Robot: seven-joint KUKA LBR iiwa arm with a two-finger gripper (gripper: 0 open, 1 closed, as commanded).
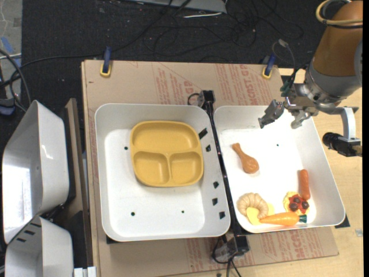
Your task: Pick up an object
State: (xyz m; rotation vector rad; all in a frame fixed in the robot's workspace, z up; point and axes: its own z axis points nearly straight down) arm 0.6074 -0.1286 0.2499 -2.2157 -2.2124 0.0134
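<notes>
My gripper (283, 116) hangs over the far edge of the right bin (271, 115), open, with nothing between its fingers. Below it in that bin lies an orange-brown drumstick (245, 158). Further toward the front lie a red sausage (304, 183), a croissant (252, 202), a carrot (280, 218) and a yellow piece topped with dark red berries (298, 203). The gripper is well above and behind all of them.
The left bin (115, 212) holds a yellow three-compartment plate (167, 153). A black divider with clips (212, 149) runs between the bins. Two orange clamps (105, 69) (267, 70) sit at the back of the cardboard base. White containers (34, 154) stand at the left.
</notes>
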